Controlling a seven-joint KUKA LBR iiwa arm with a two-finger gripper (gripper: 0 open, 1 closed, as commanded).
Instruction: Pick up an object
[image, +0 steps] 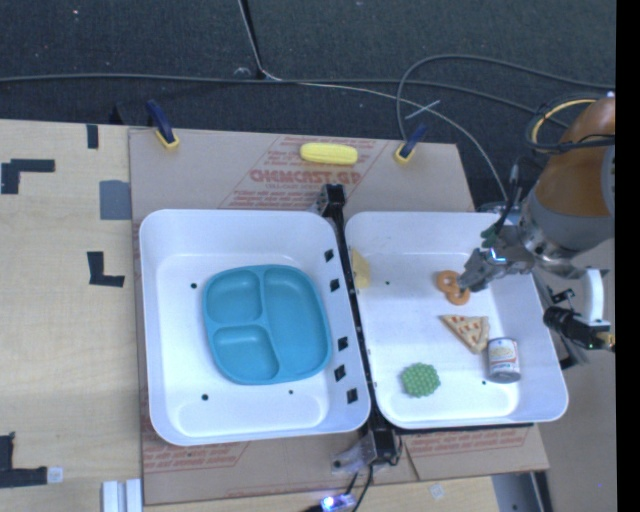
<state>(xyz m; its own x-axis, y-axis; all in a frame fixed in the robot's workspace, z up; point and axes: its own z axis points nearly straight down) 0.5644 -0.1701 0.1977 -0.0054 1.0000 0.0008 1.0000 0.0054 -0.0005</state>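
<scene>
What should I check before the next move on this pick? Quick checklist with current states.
1. Gripper over the right bin: ok, it sits right beside the orange ring-shaped piece.
2. Object secured between the fingers: cannot tell, the contact area is too small to read.
3. Neighbours apart from the target: ok, the pizza slice toy, small can and green bumpy ball lie nearer the camera, apart from the ring.
4. Can upright or tipped: cannot tell.
5. Pale yellow item against the right bin's left wall: ok, away from the gripper.
6. Blue divided plate in the left bin: ok, out of the working area.
</scene>
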